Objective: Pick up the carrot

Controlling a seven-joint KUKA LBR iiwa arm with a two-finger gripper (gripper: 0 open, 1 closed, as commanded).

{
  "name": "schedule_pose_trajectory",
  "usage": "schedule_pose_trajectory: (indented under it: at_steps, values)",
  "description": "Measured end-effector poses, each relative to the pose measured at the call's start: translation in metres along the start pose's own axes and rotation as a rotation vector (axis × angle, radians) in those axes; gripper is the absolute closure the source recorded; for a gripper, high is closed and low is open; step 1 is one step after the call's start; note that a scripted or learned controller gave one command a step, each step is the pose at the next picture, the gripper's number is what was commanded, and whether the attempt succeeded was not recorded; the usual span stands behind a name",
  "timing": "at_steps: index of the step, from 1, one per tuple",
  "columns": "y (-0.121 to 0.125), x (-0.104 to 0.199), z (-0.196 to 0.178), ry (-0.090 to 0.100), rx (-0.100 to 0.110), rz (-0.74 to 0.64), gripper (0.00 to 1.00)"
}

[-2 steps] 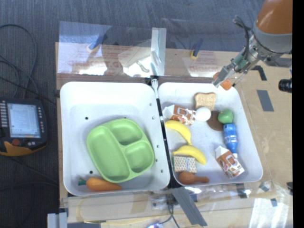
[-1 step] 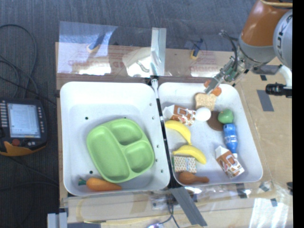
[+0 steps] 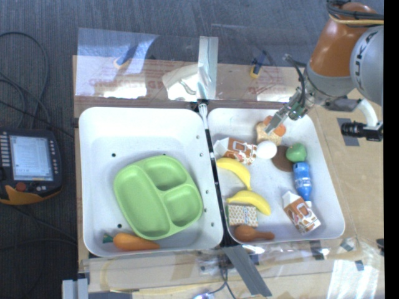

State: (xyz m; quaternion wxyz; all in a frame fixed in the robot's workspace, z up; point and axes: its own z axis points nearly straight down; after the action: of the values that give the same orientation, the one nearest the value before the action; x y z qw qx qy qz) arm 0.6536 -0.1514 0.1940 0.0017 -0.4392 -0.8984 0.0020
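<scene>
down at the near edge of the left bin (image 3: 93,142) lies the carrot (image 3: 132,242), tucked between the front wall and the green divided plate (image 3: 158,195), with little room on either side. open white floor spreads behind the plate. the gripper (image 3: 278,121) hangs over the far corner of the crowded right bin (image 3: 327,185), well apart from the carrot; i cannot tell how it stands or whether it has hold of anything.

No legible text, cartons' (image 3: 300,212) print too small, pendant screen (image 3: 28,157) blurred
</scene>
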Motion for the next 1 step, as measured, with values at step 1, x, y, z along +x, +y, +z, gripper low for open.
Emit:
schedule_pose_trajectory:
  at_steps: [1]
  values:
    - [0.0018,-0.0007,-0.0127,-0.007,-0.003,-0.003,1.0]
